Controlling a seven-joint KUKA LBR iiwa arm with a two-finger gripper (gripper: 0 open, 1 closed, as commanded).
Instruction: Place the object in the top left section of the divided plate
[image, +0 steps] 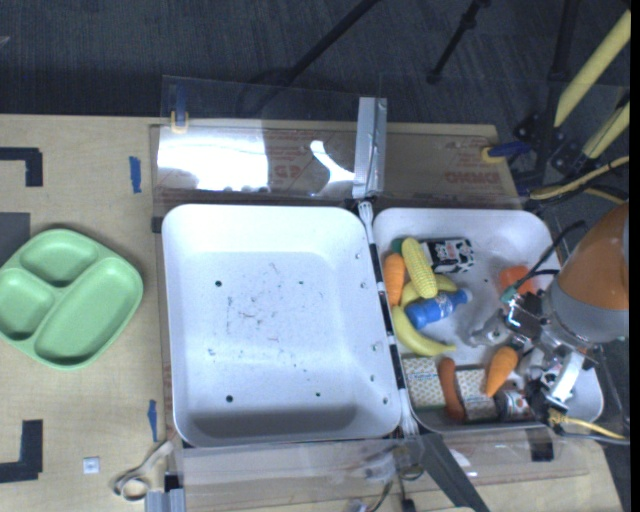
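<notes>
Red lettering is showing faintly on the brown cardboard panel (440, 172) lying behind the 2 bins, but it is too blurred to read. A small black-and-white patterned carton (447, 254) is lying in the right-hand shallow white bin (520, 228); its print cannot be made out either.

The light green divided plastic plate (66, 297), with 3 sections, is sitting on the pale wooden surface (80, 150) at the far left, well apart from both bins. The left-hand shallow white bin (272, 320) is lying between the plate and the right-hand bin.

The right-hand bin is holding a cluster of toy foods: a yellow corn cob (417, 266) lying beside an orange carrot-shaped piece (394, 279), a curved yellow banana (415, 336) running under a blue bottle-like object (433, 309), a reddish-brown sausage (450, 387) near the bin's front wall, and a second small orange carrot (499, 371) standing tilted just to the sausage's right.

The grey arm with its orange band (598, 272) is reaching into the bin from the right. The end effector (522, 338) is hanging low among the objects, just above and to the right of the small orange carrot and to the right of the blue object. Whether the end effector is clenched or released cannot be told, and nothing is visibly gripped.
</notes>
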